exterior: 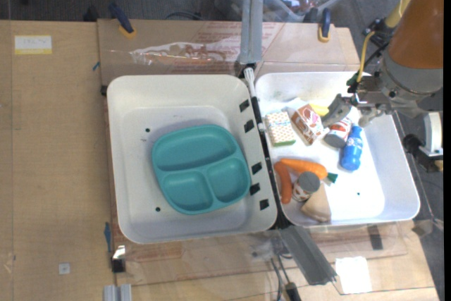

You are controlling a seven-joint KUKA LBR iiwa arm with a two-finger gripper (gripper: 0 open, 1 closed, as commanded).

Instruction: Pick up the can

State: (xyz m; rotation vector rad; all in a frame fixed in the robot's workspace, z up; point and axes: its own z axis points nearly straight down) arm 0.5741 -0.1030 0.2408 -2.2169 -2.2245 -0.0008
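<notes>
1. The two-finger gripper point(343, 109) hangs low over the upper part of the right white bin point(394, 187), reaching in from the right. Dark fingers point down-left; I cannot tell whether they stand apart or closed, and nothing is visibly held between them.
2. Directly beneath the tips: a small red-and-white object point(338, 132), partly hidden. Just beside it, a blue plastic bottle point(351, 149) lies on its side, long axis running up-down in the view.
3. Left of the gripper: a red-and-white carton point(307, 123) and a dotted pale box point(280, 127).
4. The small can with grey lid point(306, 186) stands upright near the bin's lower left, touching the orange toy carrot point(301, 168) and a tan wedge point(318, 206).
5. Key relation: the can lies well apart from the gripper, down and to the left. Judgement: the approach must clear the bottle and drop vertically onto the lid; carrot crowds one side.
6. Left white bin point(127, 151) holds a teal divided plate point(201, 168).
</notes>
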